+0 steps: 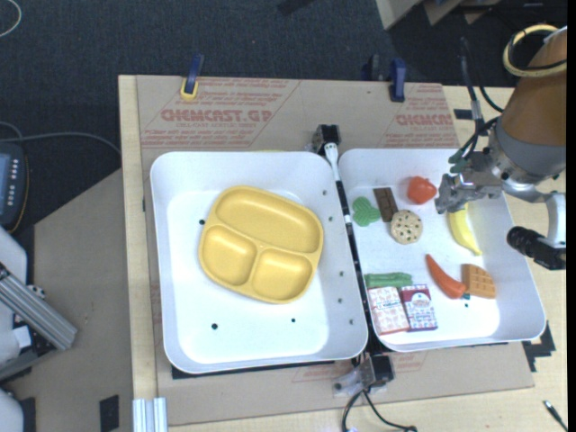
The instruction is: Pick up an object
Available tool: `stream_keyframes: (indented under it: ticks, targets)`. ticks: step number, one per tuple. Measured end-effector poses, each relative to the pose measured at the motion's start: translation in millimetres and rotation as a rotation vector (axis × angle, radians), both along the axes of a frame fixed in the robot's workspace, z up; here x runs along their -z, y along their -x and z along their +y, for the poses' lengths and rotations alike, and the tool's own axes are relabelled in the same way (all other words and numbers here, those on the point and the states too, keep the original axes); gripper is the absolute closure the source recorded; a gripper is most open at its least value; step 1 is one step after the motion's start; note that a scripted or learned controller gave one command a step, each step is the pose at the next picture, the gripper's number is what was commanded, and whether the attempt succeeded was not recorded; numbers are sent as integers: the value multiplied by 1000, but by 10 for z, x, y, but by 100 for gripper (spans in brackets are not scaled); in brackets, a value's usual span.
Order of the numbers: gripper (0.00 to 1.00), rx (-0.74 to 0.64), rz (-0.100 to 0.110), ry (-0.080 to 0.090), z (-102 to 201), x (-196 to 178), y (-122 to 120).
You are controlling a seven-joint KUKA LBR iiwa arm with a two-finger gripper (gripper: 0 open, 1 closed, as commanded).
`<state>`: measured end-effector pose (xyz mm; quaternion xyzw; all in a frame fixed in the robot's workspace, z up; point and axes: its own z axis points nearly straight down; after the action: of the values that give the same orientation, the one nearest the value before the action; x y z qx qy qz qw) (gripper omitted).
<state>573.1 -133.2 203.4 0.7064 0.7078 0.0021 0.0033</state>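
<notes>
I've got the two white bins side by side, and I'm taking the right bin (pixel 517 318) as my landmark. To its left sits the other bin (pixel 175 241), carrying a yellow divided tray (pixel 261 243). The arm (pixel 538 106) comes in over the right bin's far right corner, and my gripper (pixel 453 196) hangs low just inside that bin's upper right part, right at the top end of the banana (pixel 463 230) and just right of the red tomato (pixel 420 189). From up here I can't tell how the jaws stand. The banana looks like my target: it lies along the bin's right side, touching nothing but the floor as far as I can see. Below it are the orange carrot (pixel 445 277) and the waffle (pixel 480 281); towards the bin's middle, the cookie (pixel 406 228). To do this well, I'd centre over the banana's middle, straddle its narrow width, and come straight down clear of the tomato.
</notes>
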Motion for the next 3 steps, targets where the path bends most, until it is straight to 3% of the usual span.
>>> stream_keyframes:
  ticks: [1,3]
  targets:
    - [100,1,2,0,-1,-234,-11]
    - [100,-4,4,-3,907,-320,-230]
